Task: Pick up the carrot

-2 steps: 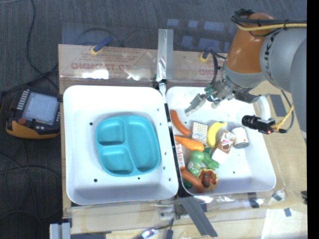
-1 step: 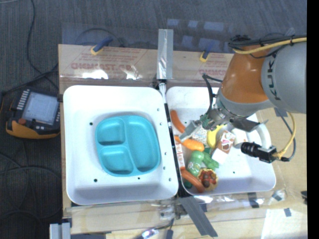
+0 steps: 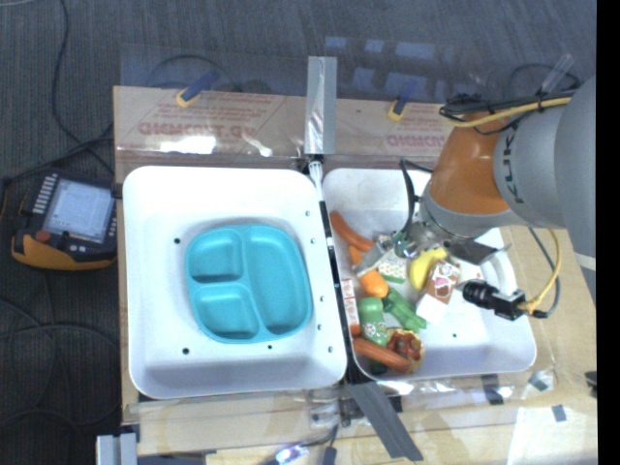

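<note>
From the camera view, the gripper [image 3: 405, 243] hangs low in the right bin [image 3: 484, 342], crowded against its toy pile; how far it is open cannot be told. The carrot [image 3: 349, 232] lies at that bin's left wall, upper part. The left bin [image 3: 155, 201] holds a blue divided tray [image 3: 247, 281], with open rim all around.

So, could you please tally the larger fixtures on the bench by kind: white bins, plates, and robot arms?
White bins: 2, left bin and right bin
Turquoise divided plates: 1, the plate, lying in the left bin
Robot arms: 1, the arm, reaching over the right bin, which also holds a pile of toy food
Total: 4
</note>
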`<state>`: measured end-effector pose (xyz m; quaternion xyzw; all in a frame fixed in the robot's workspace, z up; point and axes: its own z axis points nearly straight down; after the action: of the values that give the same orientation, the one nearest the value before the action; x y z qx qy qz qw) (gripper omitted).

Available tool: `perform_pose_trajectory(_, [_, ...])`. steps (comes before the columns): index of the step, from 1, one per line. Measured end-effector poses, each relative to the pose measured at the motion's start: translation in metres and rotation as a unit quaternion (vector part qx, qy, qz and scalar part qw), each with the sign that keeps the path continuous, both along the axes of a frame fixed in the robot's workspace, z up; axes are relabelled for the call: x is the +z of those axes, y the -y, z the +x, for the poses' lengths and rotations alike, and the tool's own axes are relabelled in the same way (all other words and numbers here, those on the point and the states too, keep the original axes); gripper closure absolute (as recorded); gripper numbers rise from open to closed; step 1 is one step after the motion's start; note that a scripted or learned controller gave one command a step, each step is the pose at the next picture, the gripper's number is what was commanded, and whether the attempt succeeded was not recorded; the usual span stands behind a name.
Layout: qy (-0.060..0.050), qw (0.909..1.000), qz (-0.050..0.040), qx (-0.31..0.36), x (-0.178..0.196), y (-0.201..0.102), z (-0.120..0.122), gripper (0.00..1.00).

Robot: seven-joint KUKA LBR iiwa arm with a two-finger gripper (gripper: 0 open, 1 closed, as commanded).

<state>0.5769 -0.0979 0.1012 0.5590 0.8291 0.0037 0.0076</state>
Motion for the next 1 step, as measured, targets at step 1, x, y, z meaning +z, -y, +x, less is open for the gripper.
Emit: perform_pose_trajectory(1, [-0.01, 0.9994, 0.0022, -0.032, 0.0319, 0.0163, -0.0337, 0.0])
